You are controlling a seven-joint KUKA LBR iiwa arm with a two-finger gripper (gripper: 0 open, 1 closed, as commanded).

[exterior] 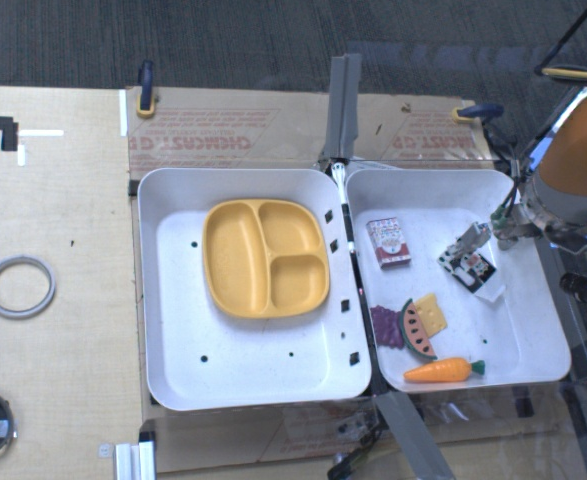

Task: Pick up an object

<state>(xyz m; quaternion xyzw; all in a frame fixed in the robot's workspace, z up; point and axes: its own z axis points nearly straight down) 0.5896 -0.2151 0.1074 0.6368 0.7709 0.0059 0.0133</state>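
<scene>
Two shallow white plastic bins sit side by side on a cardboard-covered bench. The right bin (533, 358) serves as the landmark. The grey arm with its orange band (578, 158) reaches in over that bin's far right rim, and its two-finger gripper (465, 258) hangs above the bin's right-middle floor. Whether the tool is spread or pressed together cannot be told from this slanted view, and nothing is clearly seen between its tips.

Inside the right bin, a small red and white carton (388, 242) lies near the far left part of the floor, well apart from the gripper. A yellow wedge of toy cheese (431, 313) lies toward the bin's near middle, touching a toy watermelon slice with red flesh and a green rind (416, 330). A purple toy bunch of grapes (386, 325) lies just to the left of the slice, beside the bin's left wall. An orange toy carrot with a green top (440, 370) lies along the bin's near wall.

To the left of the right bin, the left bin (173, 368) holds a yellow three-compartment plastic plate (265, 258). Farther left, on the bare bench, lies a grey ring of tape (18, 286).
</scene>
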